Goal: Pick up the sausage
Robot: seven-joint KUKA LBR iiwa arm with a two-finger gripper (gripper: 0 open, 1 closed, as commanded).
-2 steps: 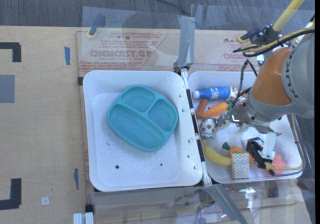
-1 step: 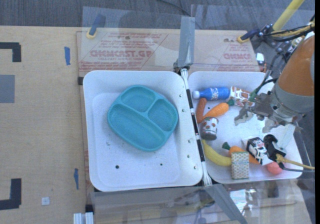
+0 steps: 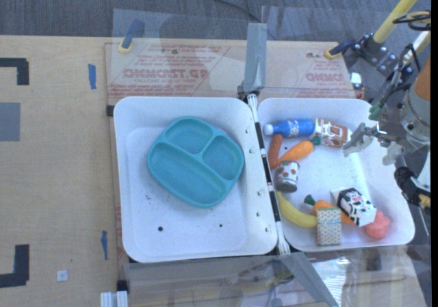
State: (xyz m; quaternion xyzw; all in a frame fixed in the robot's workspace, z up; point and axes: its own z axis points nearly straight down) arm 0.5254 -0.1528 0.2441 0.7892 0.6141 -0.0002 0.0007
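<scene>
The sausage, a short reddish-orange link, lies along the left wall of the right bin, just below a blue bottle and beside a carrot. My gripper hangs over the right side of that bin, well to the right of the sausage. It is open, with nothing between its fingers.
A teal divided plate lies in the left bin. The right bin also holds a small can, a banana, a cracker box, a cow-print carton, a pink fruit and a brown packet.
</scene>
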